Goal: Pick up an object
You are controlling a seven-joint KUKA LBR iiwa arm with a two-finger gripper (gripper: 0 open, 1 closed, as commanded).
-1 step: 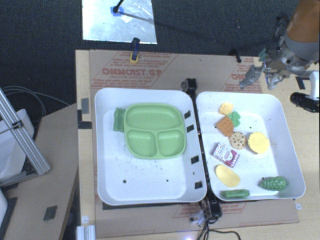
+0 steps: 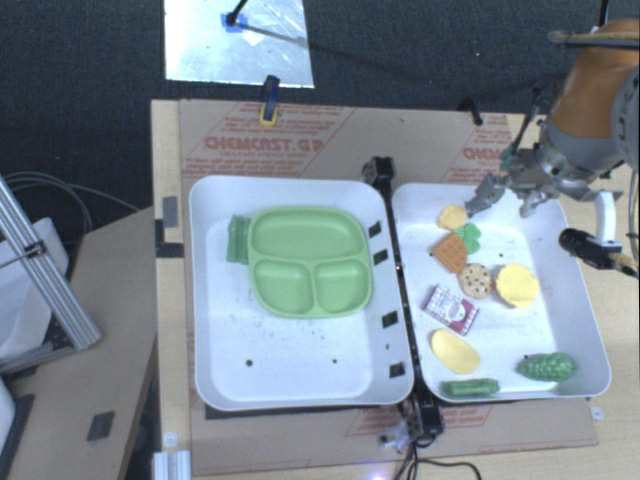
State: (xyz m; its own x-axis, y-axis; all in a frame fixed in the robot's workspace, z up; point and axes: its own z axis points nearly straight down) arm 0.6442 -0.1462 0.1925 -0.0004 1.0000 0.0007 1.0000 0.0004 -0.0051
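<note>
The right bin holds several toy foods: a yellow chip, a small green broccoli, an orange waffle square, a chocolate-chip cookie, a yellow round piece, a pink packet, a yellow oval, a green pickle and a bumpy green item. My gripper hangs over the bin's far edge, just right of the yellow chip. It is open, its fingers spread apart with nothing between them.
The left bin carries a green divided plate and a green strip beside it. A black divider runs between the bins. The arm's grey and orange body looms over the right bin's far right corner.
</note>
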